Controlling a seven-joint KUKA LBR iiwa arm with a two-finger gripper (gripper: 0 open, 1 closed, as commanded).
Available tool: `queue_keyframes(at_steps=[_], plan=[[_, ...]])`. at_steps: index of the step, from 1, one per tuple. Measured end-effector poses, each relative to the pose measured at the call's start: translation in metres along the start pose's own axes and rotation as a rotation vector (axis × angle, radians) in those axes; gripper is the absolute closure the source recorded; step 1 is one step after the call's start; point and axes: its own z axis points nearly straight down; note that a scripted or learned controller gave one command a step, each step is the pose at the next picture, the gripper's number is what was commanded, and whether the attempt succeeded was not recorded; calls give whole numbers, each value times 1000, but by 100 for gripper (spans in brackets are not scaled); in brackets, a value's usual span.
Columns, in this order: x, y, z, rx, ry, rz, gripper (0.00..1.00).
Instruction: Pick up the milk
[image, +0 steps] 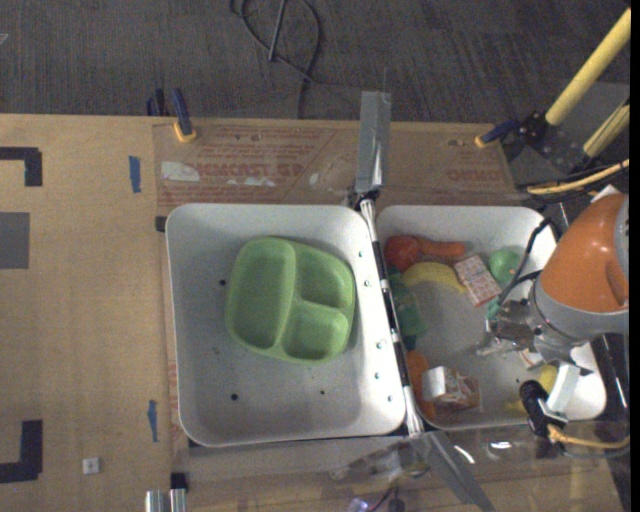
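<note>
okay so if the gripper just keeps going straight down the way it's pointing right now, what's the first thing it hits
Probably bare floor of the right bin. The gripper hangs over an open patch there, pointing down. The milk carton lies lower left of that spot, the small pink box above it. Depth is hard to judge from this slanted view.

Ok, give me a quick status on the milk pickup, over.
Gripper low over the right bin, nothing seen held. Milk carton lying at the bin's near side, apart from the gripper. Banana and other toy food around it.
</note>
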Motion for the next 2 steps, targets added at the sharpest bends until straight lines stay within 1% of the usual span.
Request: queue_keyframes(at_steps=[1,2], plan=[[-46,92,-67,12,5,-219,100],[-82,7,-32,11,11,-855,100]])
